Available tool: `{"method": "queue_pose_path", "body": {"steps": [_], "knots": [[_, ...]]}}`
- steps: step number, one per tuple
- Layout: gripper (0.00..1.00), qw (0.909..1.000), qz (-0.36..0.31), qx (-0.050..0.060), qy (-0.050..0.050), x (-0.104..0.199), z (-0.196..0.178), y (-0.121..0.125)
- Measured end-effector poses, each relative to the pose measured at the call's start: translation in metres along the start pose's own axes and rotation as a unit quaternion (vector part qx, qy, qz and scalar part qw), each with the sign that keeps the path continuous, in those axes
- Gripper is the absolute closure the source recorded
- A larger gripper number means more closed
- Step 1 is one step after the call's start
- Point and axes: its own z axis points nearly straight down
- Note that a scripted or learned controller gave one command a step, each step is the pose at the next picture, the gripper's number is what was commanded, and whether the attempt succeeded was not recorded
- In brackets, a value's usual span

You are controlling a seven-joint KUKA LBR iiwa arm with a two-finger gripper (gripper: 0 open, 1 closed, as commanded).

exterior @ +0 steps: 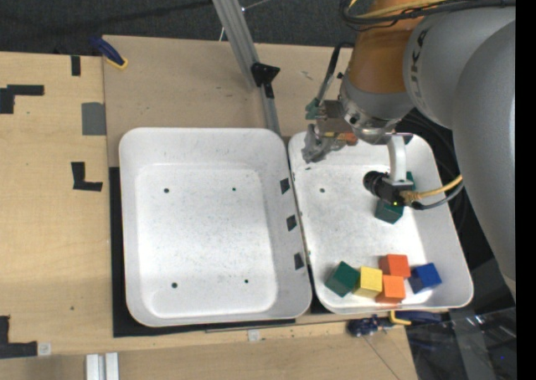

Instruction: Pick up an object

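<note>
Arm reaches in from right, gripper (pixel 321 142) low over far-left corner of right bin (pixel 352 194), finger state cannot tell; blocks (pixel 381 276) clustered along its near edge, well apart, likely pushed there, none gripped.

Two bins side by side on bench (pixel 193 69). Left bin (pixel 134 202) touching right bin (pixel 435 228) along shared edge. Arm (pixel 452 43) enters from right, over far end of right bin. Gripper (pixel 322 146) at right bin's far-left corner, near the shared edge. One block (pixel 389 211) mid-bin, toward right wall, well apart from rest. Cluster of five blocks (pixel 381 276) at near end of right bin, touching or just beside each other. Slanted metal bar (pixel 239 31) behind bins, running down toward the gap between them.
</note>
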Motion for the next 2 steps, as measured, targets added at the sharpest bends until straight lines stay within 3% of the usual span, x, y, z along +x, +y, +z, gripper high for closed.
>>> {"method": "queue_pose_path", "body": {"steps": [1,2], "knots": [[1.0,1.0,0.0,0.001,-0.001,0.053,0.011,0.019],[1.0,1.0,0.0,0.0,0.0,0.106,-0.007,0.043]]}}
